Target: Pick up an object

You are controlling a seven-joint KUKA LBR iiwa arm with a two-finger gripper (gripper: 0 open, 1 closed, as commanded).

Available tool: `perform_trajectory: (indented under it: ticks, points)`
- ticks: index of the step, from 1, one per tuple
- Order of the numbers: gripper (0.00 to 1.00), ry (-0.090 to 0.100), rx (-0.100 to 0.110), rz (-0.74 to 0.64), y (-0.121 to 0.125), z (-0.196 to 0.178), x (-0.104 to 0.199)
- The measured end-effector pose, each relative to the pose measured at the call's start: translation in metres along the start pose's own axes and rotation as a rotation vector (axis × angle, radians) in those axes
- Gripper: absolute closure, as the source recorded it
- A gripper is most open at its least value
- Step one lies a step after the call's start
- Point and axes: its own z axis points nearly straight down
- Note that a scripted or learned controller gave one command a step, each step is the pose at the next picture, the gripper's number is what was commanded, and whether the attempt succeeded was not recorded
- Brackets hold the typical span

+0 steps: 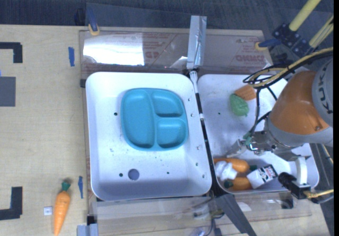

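Objects (239, 172) lie clustered at the near edge of the right bin (216, 103), just beside the gripper (253, 143), whose state I cannot tell. A blue divided plate (154, 118) sits in the left bin (100, 139) on the pale wooden bench (39, 139), where a toy carrot (61, 206) lies.

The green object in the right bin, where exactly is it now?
In the camera view, the green object lies in the far part of the right bin, touching an orange object behind it, left of the arm.

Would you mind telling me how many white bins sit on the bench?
2. The left bin holds a blue divided plate; the right bin holds small items, with the arm over it. The arm may hide things there.
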Motion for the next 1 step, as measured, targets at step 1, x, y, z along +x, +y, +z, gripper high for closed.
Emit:
perform_trajectory:
  ticks: [1]
  points:
    - [1.00, -0.001, 0.000, 0.002, 0.0007, -0.0083, -0.0010]
